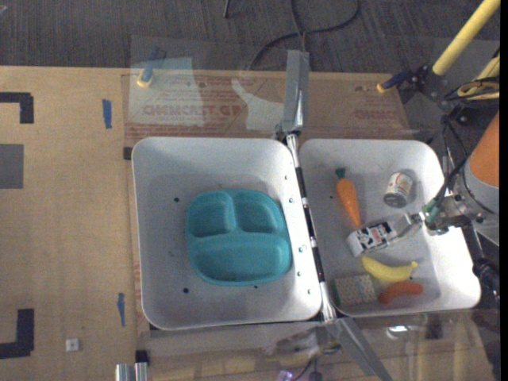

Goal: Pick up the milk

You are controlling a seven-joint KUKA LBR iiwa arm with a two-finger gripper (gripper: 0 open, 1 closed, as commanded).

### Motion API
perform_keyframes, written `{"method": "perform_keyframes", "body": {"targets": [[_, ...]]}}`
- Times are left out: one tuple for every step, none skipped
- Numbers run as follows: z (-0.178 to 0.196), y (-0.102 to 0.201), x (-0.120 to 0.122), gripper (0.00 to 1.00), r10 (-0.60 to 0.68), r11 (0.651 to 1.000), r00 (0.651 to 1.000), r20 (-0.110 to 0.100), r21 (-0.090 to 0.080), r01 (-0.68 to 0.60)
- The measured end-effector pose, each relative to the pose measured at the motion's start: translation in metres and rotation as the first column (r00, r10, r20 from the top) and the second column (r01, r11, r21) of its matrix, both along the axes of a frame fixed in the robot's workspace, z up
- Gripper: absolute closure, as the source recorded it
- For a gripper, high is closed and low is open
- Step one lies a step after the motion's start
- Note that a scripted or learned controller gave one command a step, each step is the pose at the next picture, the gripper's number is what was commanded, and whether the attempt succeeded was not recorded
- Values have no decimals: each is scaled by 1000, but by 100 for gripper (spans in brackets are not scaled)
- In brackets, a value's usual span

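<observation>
The milk point(371, 238) is a small white carton with dark print, lying on its side in the middle of the right bin point(432, 157). My gripper point(409, 224) reaches in from the right, low over the bin, and its tip is at the carton's right end. The view is too small to show whether it touches the carton. The arm's wrist point(444, 213) is just behind it, near the bin's right wall.
Around the milk in the right bin lie an orange carrot point(348, 199), a tin can point(399, 188), a yellow banana point(389, 270), a red sausage point(401, 291) and a speckled sponge-like block point(356, 289). A teal divided plate point(236, 237) sits in the left bin point(159, 181).
</observation>
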State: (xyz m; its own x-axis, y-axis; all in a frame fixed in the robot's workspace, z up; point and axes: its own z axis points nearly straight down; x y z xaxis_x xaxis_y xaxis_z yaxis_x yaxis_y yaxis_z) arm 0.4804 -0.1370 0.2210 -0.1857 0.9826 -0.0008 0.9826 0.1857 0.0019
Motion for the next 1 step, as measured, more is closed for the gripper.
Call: {"method": "perform_keyframes", "body": {"targets": [[-29, 20, 72, 0, 37, 999, 999, 1, -1, -37]]}}
